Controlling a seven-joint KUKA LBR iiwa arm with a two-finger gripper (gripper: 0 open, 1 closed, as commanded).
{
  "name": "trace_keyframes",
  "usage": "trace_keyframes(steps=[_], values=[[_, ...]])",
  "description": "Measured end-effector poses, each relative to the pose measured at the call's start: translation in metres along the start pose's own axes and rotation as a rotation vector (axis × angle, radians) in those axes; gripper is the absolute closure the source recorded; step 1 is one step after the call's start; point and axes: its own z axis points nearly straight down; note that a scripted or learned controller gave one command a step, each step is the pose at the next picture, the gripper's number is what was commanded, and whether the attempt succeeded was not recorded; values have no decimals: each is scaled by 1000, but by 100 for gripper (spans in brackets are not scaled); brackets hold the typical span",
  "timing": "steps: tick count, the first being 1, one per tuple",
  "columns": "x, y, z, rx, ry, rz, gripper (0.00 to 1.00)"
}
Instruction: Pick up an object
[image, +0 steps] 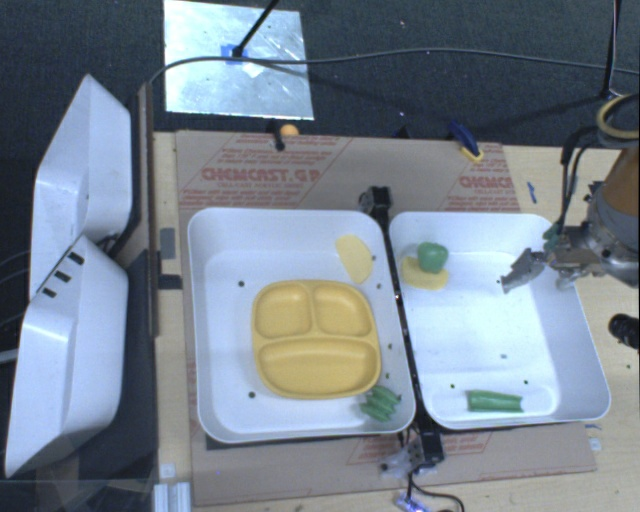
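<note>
My gripper (545, 276) hovers over the right bin (580, 400) near its far right side, open, with nothing between its fingers. A green round piece (432, 255) rests on a yellow flat piece (425, 276) in that bin's far left corner, well to the left of the gripper. A long green pod (494, 401) lies near the bin's front edge. In the left bin (215, 300) sit a yellow divided plate (318, 338), a pale yellow slice (353, 257) and a small green ridged piece (380, 404).
The bins meet along a dark seam (400, 330) at the middle. A white housing (70, 270) stands at the left of the bench. Cables and a shiny metal sheet (238, 58) lie behind the bins.
</note>
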Motion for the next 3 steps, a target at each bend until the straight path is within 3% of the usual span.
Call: trace_keyframes(steps=[1, 2, 3], values=[[16, -41, 57, 6, 1, 3, 0], [44, 21, 14, -4, 0, -1, 0], [55, 41, -3, -2, 0, 1, 0]])
